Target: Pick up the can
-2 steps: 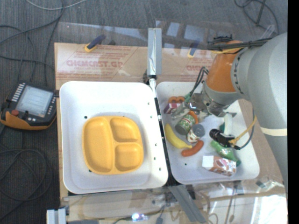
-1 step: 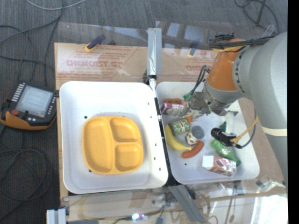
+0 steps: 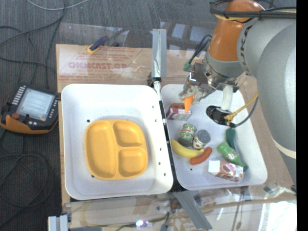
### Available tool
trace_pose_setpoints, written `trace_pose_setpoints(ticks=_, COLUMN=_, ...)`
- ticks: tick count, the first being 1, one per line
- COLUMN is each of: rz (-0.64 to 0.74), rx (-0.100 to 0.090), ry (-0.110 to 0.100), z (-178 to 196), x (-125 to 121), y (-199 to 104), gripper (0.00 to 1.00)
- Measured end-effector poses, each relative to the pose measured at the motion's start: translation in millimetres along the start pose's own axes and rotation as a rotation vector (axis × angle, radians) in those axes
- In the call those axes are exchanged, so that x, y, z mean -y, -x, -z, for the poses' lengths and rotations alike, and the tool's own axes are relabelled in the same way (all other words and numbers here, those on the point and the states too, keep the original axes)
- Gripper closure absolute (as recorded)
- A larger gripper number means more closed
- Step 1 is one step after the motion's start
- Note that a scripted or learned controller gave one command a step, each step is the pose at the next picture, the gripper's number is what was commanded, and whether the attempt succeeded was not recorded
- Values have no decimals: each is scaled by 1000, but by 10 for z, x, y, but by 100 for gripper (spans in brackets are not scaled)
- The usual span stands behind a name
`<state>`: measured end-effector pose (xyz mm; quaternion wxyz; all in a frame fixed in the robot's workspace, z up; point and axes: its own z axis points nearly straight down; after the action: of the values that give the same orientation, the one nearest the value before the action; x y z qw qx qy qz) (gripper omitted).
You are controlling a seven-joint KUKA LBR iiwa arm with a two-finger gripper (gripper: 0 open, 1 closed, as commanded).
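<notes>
Two small cans stand side by side in the middle of the right bin [image 3: 255, 170]: a green-labelled can [image 3: 187, 133] and a can with a grey lid [image 3: 201, 138]. A red-and-white can [image 3: 178, 112] lies on its side near that bin's left wall. My gripper [image 3: 193, 91] hangs over the bin's far left part, above and behind the lying can. A small orange carrot [image 3: 187, 101] sits right under the gripper, touching or just above the lying can; whether it is held I cannot tell.
A banana [image 3: 183, 149], a red sausage [image 3: 200, 156], a green bottle-shaped item [image 3: 231, 151] and a red-and-white packet [image 3: 226, 170] crowd the right bin's near half. A yellow divided plate [image 3: 117, 148] lies in the left bin [image 3: 72, 105]. The arm fills the right side.
</notes>
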<state>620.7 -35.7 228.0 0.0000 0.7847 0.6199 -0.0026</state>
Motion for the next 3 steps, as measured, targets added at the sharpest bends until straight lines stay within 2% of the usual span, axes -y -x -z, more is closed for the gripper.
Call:
trace_pose_setpoints(ticks=1, rz=-7, rx=0, ry=-2, z=-203, x=371, y=-587, gripper=100)
trace_pose_setpoints(ticks=2, rz=24, rx=0, ry=0, z=-256, x=365, y=548, gripper=100)
trace_pose_setpoints(ticks=3, rz=24, rx=-1, ry=0, z=-256, x=366, y=545, gripper=0)
